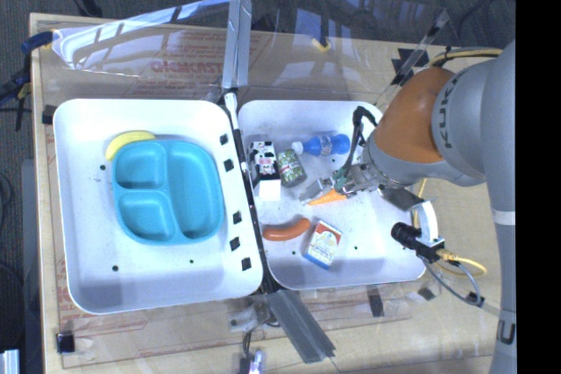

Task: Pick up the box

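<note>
We see the box (323, 243) lying low in the right bin (396, 269), just beside the sausage (286, 229), while the gripper (344, 182) hangs near the carrot (327, 198); its grasp we cannot tell, and it risks closing on clutter instead

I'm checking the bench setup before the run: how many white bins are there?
2. The left bin holds a blue tray; the right bin holds the small items, with the arm over it. None seem hidden.
</note>
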You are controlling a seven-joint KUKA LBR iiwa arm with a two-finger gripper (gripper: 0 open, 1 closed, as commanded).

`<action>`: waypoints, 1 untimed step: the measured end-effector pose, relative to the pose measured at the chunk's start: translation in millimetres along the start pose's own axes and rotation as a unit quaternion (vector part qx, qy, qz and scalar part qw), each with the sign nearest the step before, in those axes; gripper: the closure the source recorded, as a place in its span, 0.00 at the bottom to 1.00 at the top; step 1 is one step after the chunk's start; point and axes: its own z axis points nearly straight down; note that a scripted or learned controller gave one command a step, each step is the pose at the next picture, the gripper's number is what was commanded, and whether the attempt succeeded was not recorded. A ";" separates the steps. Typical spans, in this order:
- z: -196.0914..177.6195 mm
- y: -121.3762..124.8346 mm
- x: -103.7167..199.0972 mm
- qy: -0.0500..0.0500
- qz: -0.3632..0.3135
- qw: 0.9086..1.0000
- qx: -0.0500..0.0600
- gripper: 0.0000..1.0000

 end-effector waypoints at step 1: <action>10.8 42.6 -9.7 0.006 0.095 0.995 0.010 0.00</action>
